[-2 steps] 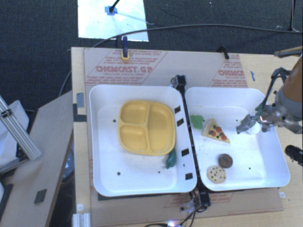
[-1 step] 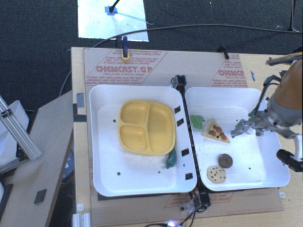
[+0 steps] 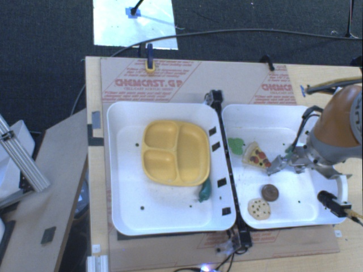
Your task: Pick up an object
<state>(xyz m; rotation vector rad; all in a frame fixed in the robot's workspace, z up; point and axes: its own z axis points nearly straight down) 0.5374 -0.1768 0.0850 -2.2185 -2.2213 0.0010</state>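
Camera view: KUKA arm [image 3: 340, 123] is reaching in from the right over the right bin [image 3: 300, 217], its gripper [image 3: 278, 166] hovering just beside the toy pizza slice [image 3: 256, 156], which is lying near the bin's left wall. Finger state: can't tell, parts too small and dark; nothing is visibly held. A green toy [image 3: 236, 146] is sitting against the bin's left wall, w/ a brown round cookie [image 3: 270, 192] and a choc-chip cookie [image 3: 259, 209] toward the front edge. In the left bin [image 3: 122, 169] a yellow divided plate [image 3: 174, 152] is lying mid-bin, a teal piece [image 3: 205, 190] at its front right. Judgement: the slice is probably light, stiff plastic, flat and a bit slippery; best pinched across its narrow sides.
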